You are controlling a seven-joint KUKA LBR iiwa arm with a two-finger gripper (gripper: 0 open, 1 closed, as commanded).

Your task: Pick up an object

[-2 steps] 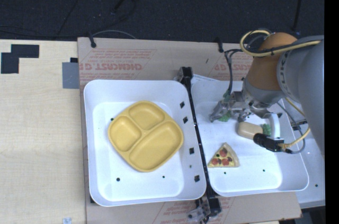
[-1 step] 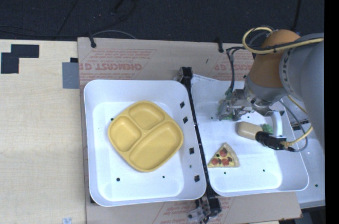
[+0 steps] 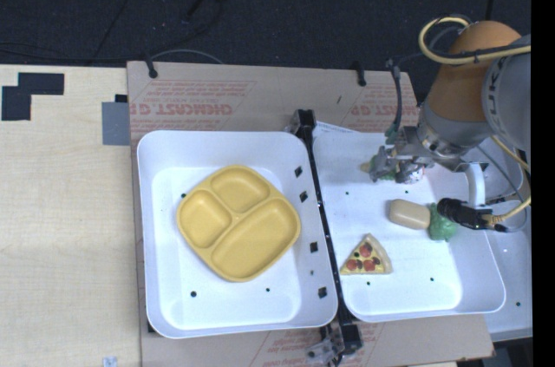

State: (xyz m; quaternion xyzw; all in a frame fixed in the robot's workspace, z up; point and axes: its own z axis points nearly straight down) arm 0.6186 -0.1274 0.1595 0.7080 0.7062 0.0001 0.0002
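Hovering gripper (image 3: pixel 395 167) near right bin's (image 3: pixel 416 304) far edge, pizza slice (image 3: pixel 366 256) nearer front

The bench (image 3: pixel 61 209) (pale wood) bears brown cardboard (image 3: pixel 260 101) under two white bins (image 3: pixel 160 157) side by side.
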